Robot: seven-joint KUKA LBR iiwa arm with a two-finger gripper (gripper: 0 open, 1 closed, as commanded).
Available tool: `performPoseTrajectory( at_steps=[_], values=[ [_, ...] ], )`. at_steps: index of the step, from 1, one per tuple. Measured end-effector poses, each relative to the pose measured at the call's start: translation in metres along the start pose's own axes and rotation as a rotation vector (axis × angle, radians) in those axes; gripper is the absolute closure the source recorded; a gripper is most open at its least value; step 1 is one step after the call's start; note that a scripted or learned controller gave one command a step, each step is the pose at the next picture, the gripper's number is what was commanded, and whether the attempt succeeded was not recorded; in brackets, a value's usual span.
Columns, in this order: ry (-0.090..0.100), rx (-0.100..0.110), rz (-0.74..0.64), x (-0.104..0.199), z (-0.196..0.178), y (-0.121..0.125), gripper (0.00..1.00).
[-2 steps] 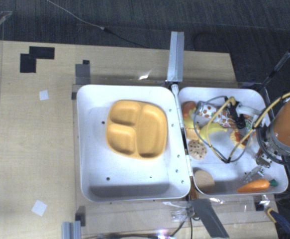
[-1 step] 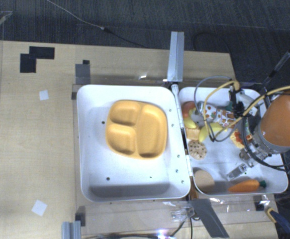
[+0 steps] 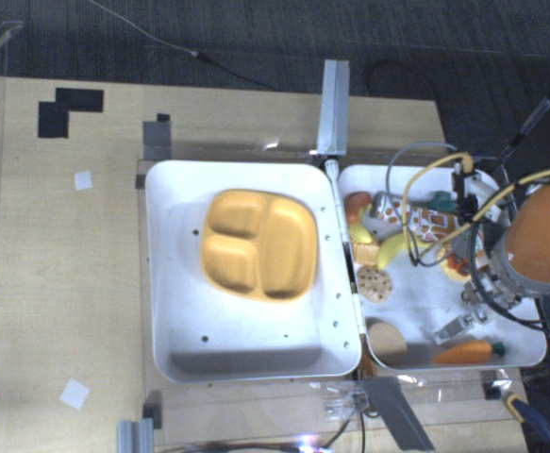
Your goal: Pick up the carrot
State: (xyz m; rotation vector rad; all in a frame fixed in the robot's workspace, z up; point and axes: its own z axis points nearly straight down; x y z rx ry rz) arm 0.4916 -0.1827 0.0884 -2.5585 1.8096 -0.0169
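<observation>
Pale wooden bench [image 3: 58,291] on dark carpet holds both bins; gripper [image 3: 458,327] hovers just above carrot [image 3: 465,352], finger state unclear

the grey arm [image 3: 539,239] reached in from the right over the right bin [image 3: 416,295], its orange band uppermost. the gripper [image 3: 458,327] hung low toward the bin's near wall, fingers slightly parted, holding nothing.
</observation>
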Motion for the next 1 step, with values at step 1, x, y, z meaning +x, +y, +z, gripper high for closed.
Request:
performPoseTrajectory(
  at_steps=[1],
  values=[
    [0.003,-0.002,0.03,-0.0254,-0.0004,-0.0085,0.0]
  ],
)
